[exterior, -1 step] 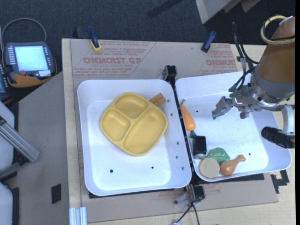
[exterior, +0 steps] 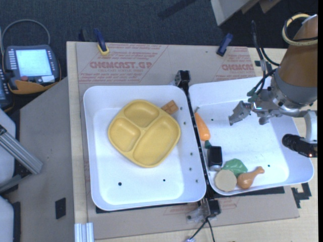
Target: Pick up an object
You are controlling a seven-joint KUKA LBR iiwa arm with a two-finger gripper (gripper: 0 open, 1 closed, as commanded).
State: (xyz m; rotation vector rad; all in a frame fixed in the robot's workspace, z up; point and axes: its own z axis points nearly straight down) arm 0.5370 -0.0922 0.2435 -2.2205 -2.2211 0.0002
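Observation:
My gripper (exterior: 241, 113) hangs over the back middle of the right bin (exterior: 282, 150), on the grey arm with its orange band at the far right. I see nothing in it. To its lower left an orange carrot (exterior: 202, 127) lies along the bin's left wall. In the front left corner sit a black block (exterior: 215, 156), a green leafy piece (exterior: 235, 165), a tan round disc (exterior: 226, 180) and a brown drumstick (exterior: 250, 177). All these lie apart from the gripper.
The left bin (exterior: 96, 150) holds a yellow divided plate (exterior: 145, 132) with a small brown block (exterior: 170, 107) at its back right edge. A black divider clip (exterior: 182, 77) sits between the bins. A teach pendant (exterior: 31, 64) lies off the bench at left.

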